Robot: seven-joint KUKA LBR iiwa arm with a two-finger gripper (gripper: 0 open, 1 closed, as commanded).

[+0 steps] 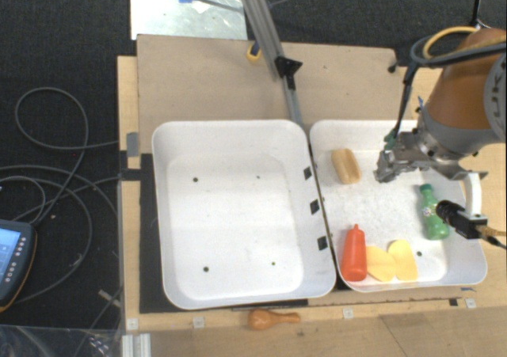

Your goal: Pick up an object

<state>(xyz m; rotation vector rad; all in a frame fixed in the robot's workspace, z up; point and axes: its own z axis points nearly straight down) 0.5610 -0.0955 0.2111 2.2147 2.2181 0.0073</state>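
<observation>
Pincer (386, 172) above right bin (372, 132) (beside bread (345, 165))

This is a robotics lab, set up for testing rather than living or trade. A plain brown worktop (206, 78) carries two shallow white bins (230, 213) fixed side by side. Loose black cables (55, 165) trail over dark carpet (63, 23), a handheld control pendant (14, 256) lies at the left, and a metal stand pole (265, 23) rises behind.

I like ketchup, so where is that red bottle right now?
The red bottle lies in the right-hand bin, near its front left corner, beside the yellow pieces.
</observation>
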